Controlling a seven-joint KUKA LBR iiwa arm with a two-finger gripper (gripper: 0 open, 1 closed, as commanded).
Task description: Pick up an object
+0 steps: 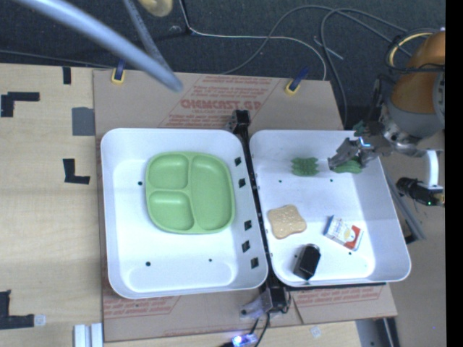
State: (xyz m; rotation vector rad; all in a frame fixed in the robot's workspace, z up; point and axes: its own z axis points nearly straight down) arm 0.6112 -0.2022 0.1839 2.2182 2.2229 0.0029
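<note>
Take the black clip [240, 121] joining the two bins at their far edge as your mark. Nearest you in the right bin [383, 266] lie a black block [307, 260] and a red-and-white packet [341, 232], its print too small to read; closer to the clip sits a toast slice [286, 221], then a green leafy piece [304, 166]. Left of the clip, the left bin [119, 215] holds a green plate [191, 193]. The gripper [346, 160] pinches a green object [350, 166]. Beyond the clip, red cardboard lettering [217, 104] reads roughly "CHEMCAST".
</note>
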